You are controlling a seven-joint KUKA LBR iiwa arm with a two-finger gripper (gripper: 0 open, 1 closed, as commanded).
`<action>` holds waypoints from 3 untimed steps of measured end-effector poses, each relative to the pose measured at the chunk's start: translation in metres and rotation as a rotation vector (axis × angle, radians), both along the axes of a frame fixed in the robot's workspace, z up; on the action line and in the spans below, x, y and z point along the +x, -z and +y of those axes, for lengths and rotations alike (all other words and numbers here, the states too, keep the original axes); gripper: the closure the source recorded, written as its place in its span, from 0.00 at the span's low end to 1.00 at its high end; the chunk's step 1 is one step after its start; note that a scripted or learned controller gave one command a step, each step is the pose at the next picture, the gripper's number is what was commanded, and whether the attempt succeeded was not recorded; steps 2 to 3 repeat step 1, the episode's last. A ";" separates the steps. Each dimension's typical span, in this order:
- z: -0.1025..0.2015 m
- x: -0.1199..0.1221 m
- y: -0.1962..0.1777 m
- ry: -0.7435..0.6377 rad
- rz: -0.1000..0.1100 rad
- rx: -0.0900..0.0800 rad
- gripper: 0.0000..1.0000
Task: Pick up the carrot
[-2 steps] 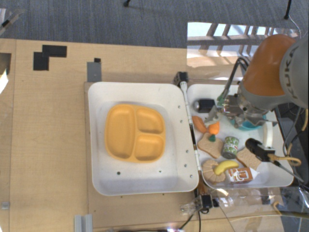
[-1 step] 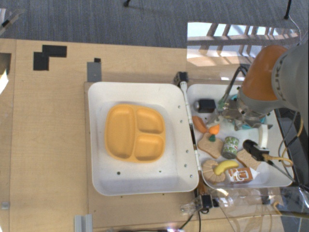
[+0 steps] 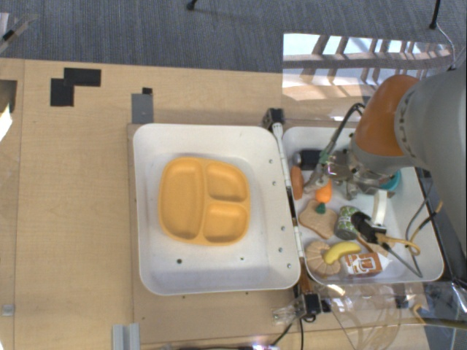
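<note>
Beneath the camera, we are seeing a wooden worktop [image 3: 73, 217] carrying two white bins, the left bin [image 3: 211, 275] holding a yellow divided plate [image 3: 204, 199]. We are finding the carrot [image 3: 323, 192] lying in the cluttered right bin [image 3: 430, 261], just beside the hand [image 3: 330, 173], whose state we cannot tell.

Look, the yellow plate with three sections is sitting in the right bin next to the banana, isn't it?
Not quite. The camera view shows the yellow plate with three sections sitting in the left bin, alone. The banana lies in the right bin with the other toy food.
</note>
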State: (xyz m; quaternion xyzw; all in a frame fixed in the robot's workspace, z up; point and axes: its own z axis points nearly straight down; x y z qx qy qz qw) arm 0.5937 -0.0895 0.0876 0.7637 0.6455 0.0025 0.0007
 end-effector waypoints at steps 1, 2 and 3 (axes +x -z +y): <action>0.002 0.004 -0.011 -0.002 -0.010 0.002 1.00; 0.002 0.004 -0.011 -0.002 -0.010 0.002 1.00; 0.002 0.004 -0.011 -0.002 -0.010 0.002 1.00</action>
